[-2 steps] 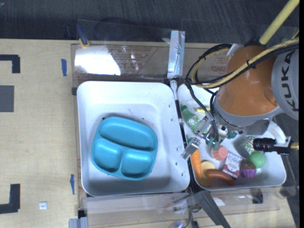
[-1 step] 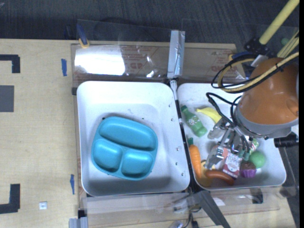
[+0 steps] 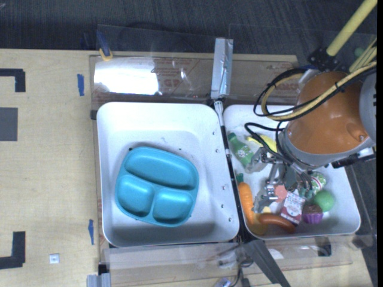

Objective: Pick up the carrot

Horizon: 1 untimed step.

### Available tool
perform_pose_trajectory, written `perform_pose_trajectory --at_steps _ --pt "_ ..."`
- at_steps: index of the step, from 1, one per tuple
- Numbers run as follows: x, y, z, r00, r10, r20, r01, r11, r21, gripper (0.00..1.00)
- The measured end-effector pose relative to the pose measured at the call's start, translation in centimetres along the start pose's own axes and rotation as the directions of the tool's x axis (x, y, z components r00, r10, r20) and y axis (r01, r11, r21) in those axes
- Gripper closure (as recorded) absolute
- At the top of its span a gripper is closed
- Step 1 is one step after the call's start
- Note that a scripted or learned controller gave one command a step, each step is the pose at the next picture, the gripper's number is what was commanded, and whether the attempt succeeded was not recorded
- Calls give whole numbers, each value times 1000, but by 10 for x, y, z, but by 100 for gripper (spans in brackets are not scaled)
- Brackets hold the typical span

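Note:
The carrot [image 3: 245, 200] is orange and lies lengthwise along the left wall of the right bin [image 3: 344, 223], near its front. My gripper [image 3: 270, 191] hangs down into that bin just right of the carrot, above a pile of small toy foods. Nothing shows between its fingers, and the carrot rests on the bin floor apart from them. The orange wrist band [image 3: 328, 115] covers the bin's back right part.
The left bin [image 3: 119, 124] holds a blue three-compartment tray [image 3: 157, 184]. Around the gripper lie a brown sausage [image 3: 276, 221], a green ball [image 3: 325, 200], a purple piece [image 3: 311, 214], a green packet [image 3: 244, 151] and a yellow item [image 3: 267, 142]. A clear divider stands behind both bins.

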<state>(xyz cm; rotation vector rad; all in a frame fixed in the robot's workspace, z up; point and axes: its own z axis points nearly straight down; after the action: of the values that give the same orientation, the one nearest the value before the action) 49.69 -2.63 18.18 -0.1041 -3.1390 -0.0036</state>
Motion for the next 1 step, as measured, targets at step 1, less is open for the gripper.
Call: perform_pose_trajectory --at_steps 1 --pt "-26 24 0 1000 12 3 -12 1000 -1 0"
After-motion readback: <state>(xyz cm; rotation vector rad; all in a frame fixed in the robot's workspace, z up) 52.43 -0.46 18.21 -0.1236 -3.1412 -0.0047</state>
